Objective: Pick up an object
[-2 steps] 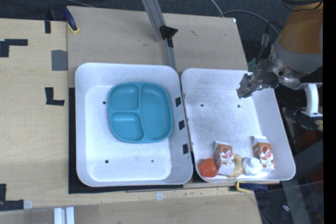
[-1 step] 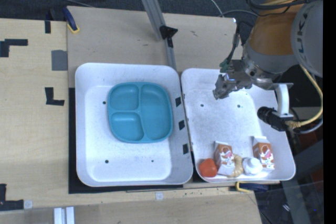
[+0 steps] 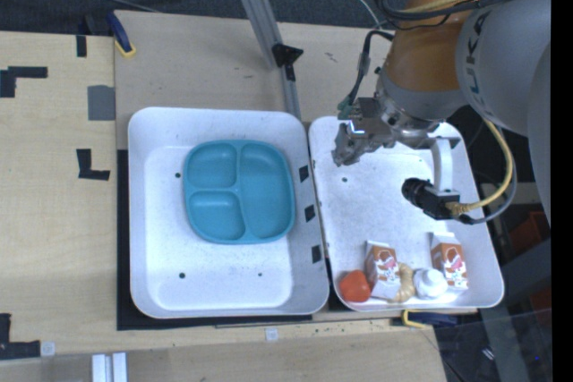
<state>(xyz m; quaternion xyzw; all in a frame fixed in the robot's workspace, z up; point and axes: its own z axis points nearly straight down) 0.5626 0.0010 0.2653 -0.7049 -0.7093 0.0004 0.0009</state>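
Note:
My gripper [image 3: 347, 149] hangs over the far left part of the right bin [image 3: 358, 201], near the divide between the two bins. Nothing shows between its fingers. Along the near edge of the right bin lie a red-orange round object [image 3: 355, 285], a small carton [image 3: 383, 268] with a red and white label, a tan piece [image 3: 407, 282], a white bottle-like object [image 3: 431, 284] and a second carton [image 3: 448, 261]. All of these lie well nearer the front than the gripper.
The left bin [image 3: 157, 219] holds a teal divided plate [image 3: 239, 191]. A grey metal bar [image 3: 255, 0] slants down from the top to the bins' far edge. A black fitting with a yellow cable [image 3: 430, 197] hangs off the arm over the right bin.

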